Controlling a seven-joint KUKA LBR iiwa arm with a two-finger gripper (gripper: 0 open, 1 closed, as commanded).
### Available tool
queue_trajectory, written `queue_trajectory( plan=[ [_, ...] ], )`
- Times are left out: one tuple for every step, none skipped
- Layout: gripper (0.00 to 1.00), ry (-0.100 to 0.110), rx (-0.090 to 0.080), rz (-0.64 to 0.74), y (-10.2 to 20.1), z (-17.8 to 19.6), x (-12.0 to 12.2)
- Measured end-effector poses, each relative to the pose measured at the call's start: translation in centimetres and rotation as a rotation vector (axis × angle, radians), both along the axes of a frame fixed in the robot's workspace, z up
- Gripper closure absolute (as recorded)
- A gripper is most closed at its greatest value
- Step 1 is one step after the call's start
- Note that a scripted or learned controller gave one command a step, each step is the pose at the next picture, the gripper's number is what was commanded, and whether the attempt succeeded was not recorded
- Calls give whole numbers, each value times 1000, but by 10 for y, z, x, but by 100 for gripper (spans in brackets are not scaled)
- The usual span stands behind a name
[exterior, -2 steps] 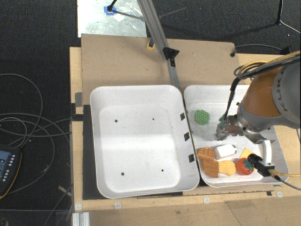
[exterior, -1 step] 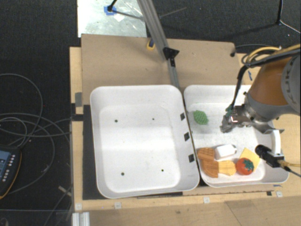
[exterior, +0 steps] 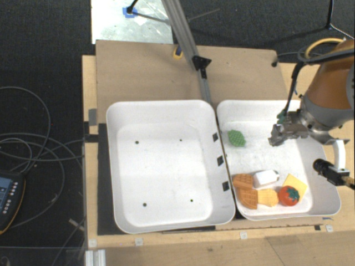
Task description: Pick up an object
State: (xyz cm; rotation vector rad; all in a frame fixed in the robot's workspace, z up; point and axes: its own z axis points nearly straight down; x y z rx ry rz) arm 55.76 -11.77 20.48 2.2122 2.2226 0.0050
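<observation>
The right bin (exterior: 260, 115) holds a green knobbly object (exterior: 237, 138) near its left wall. Along its front lie a brown waffle piece (exterior: 246, 188), a white block (exterior: 265, 178), an orange-yellow piece (exterior: 268, 198), a yellow wedge (exterior: 294, 183) and a red tomato (exterior: 288, 196). My gripper (exterior: 277, 137) hangs over the right half of this bin, to the right of the green object and behind the front row. It touches none of them from what I can see.
The left bin (exterior: 161, 112) stands next to the right one, with black clips along the shared wall. A grey pole (exterior: 183, 26) slants in from the back. Cables lie on the floor at left.
</observation>
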Motion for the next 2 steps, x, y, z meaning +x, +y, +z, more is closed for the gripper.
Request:
queue_trajectory(
  plan=[
    [100, 1, 1, 1, 0, 37, 1],
    [100, 3, 4, 7, 55, 45, 14]
  ],
)
